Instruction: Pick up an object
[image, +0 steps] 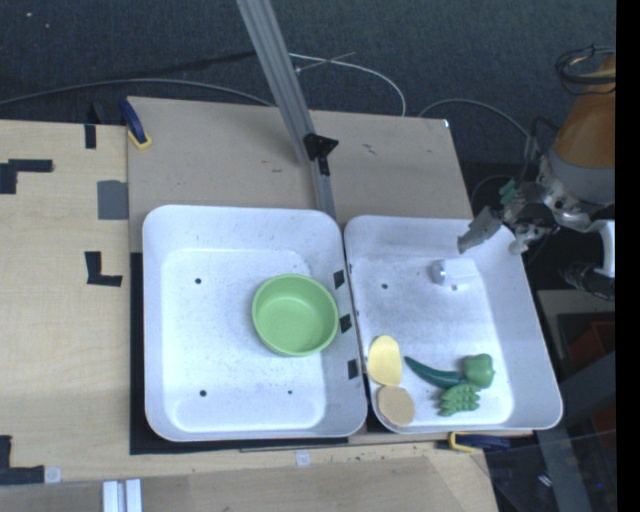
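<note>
Wooden tabletop (230, 150) with two white bins | green bowl (294, 315) in left bin (165, 300) | toy vegetables (452, 380) clustered at right bin's (520, 340) near edge, untouched | tool (495, 228) poised above far corner, grip state unclear | pick not yet begun.

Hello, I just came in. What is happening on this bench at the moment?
A grey robot arm reaches in from the right, and its gripper hovers over the far corner of the right bin. It holds nothing. The small toy foods lie untouched at that bin's near edge, and a green bowl sits in the left bin.
</note>
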